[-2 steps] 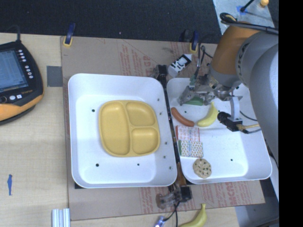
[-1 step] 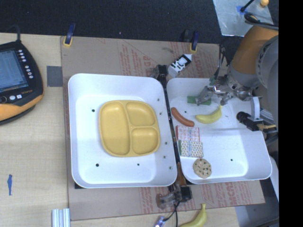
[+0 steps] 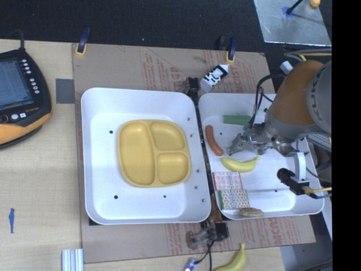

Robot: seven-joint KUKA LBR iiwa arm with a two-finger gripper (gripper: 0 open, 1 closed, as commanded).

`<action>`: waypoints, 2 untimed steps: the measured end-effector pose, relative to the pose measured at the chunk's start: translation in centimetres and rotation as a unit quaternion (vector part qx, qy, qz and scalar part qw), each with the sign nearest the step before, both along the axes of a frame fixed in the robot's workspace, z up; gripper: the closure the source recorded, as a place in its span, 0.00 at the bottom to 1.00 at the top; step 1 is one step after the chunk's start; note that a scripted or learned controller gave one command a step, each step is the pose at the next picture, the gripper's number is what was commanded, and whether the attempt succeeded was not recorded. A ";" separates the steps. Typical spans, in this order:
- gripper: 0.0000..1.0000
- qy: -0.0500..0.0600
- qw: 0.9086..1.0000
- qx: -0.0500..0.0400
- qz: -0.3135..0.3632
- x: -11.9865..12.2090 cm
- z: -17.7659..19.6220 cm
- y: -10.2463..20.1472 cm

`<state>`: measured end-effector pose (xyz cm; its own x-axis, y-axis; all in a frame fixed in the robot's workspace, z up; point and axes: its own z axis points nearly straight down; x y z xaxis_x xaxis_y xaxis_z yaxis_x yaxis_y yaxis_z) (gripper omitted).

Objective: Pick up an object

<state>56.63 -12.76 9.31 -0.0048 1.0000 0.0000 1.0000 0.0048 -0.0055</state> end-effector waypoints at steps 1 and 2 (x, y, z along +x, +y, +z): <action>0.00 -0.001 1.000 0.000 0.000 -3.4 -0.2 1.1; 0.00 -0.001 1.000 0.000 0.000 3.1 -0.1 2.6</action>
<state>59.77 -10.12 9.19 -0.0038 1.0000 0.0004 1.0000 0.0038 -0.0032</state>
